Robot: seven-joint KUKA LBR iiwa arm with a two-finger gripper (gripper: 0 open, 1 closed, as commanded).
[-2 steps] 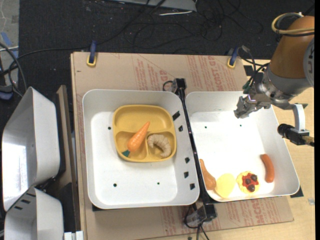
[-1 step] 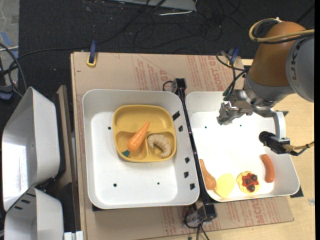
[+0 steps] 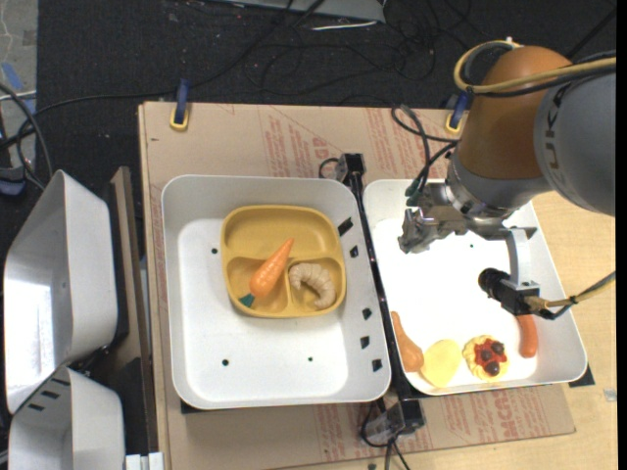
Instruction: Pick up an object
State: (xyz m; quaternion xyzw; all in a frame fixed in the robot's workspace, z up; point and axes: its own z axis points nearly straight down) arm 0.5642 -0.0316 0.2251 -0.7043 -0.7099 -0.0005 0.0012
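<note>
Gripper [image 3: 419, 231] above the right bin [image 3: 460, 282], near its back-left corner — jaw state impossible to tell. Toy foods along that bin's front edge — orange piece [image 3: 407, 343], yellow piece [image 3: 442, 361], pizza slice [image 3: 486, 355], sausage [image 3: 528, 336].

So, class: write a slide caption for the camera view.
Gripper over right bin; carrot lies in yellow tray, left bin.

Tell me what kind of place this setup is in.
Most likely a robotics lab workbench, not a kitchen. The food is toy food: a carrot in a yellow divided plate. The white bins sit on a bare board with loose cables behind, and an industrial arm's gripper hangs over the right bin.
</note>
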